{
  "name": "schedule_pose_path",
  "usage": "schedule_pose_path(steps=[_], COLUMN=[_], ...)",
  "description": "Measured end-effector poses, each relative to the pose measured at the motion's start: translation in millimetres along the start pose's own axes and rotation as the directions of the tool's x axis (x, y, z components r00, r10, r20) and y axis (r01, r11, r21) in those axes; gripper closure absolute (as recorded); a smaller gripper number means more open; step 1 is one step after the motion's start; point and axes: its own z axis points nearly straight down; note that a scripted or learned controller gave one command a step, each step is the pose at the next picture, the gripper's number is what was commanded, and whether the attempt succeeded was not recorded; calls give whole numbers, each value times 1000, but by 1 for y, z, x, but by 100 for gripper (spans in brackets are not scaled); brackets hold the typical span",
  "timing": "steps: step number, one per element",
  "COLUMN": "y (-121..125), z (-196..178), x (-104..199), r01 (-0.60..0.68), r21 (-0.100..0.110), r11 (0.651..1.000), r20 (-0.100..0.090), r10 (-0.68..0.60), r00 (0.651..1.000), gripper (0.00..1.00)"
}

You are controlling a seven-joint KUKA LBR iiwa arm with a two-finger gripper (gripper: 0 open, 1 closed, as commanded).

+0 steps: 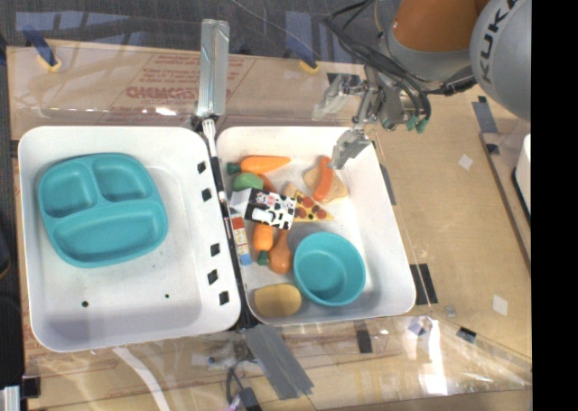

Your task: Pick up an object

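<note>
We see our claw (349,149) hanging above the right bin (384,219), near an orange toy (321,179); its grip state we cannot tell.

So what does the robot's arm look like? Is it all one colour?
No, it has two colours. The arm is mostly smooth, rounded grey metal with a big orange band near the wrist, and dark letters spelling KUKA on the grey part. Black cables loop around the wrist. At the end sits a small silvery gripper with thin metal parts and little green bits beside it.

Teal divided plate (101,208) in left bin (126,319)
</note>
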Motion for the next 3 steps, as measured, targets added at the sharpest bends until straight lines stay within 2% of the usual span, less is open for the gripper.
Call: schedule_pose_path(steps=[1, 2, 3], y=[-2, 2, 16], z=[154, 163, 181], x=[19, 22, 8], r01=[-213, -600, -800], r21=[-1, 2, -6], r11=[977, 800, 600], r20=[-7, 46, 17], r10=[213, 599, 800], r00=[977, 799, 600], gripper=[0, 0, 0])
